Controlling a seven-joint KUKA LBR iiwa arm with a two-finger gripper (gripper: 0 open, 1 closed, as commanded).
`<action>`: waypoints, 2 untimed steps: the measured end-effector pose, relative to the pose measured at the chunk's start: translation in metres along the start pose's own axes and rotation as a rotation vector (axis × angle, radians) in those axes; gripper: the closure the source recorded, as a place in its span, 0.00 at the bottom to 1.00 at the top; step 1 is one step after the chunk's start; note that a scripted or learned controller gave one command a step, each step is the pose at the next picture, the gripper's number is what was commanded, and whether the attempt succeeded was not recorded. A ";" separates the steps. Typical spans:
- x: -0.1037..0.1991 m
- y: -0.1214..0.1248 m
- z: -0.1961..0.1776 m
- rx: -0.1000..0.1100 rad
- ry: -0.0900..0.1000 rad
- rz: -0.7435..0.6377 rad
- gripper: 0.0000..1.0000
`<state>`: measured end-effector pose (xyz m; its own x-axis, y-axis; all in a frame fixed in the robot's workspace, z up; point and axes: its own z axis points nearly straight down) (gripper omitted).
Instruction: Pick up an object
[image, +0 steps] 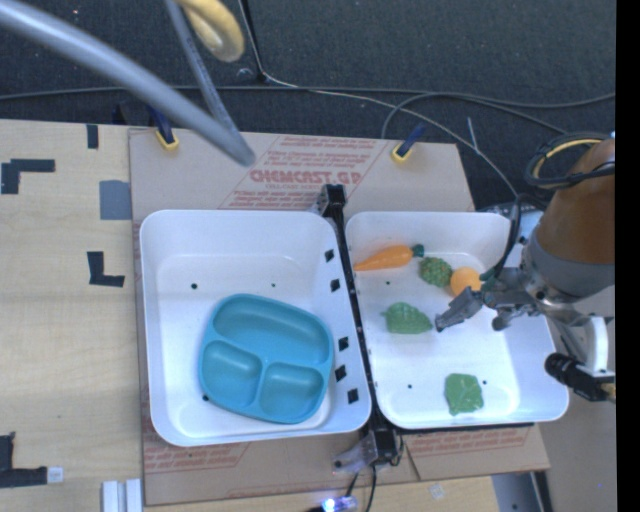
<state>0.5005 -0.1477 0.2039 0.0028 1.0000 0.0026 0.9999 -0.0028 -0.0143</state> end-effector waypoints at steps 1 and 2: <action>0.000 0.003 -0.006 -0.012 -0.002 -0.004 0.00; -0.003 0.006 0.056 -0.009 -0.002 -0.003 0.00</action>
<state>0.5055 -0.1503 0.1474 0.0002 1.0000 0.0007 1.0000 -0.0002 -0.0052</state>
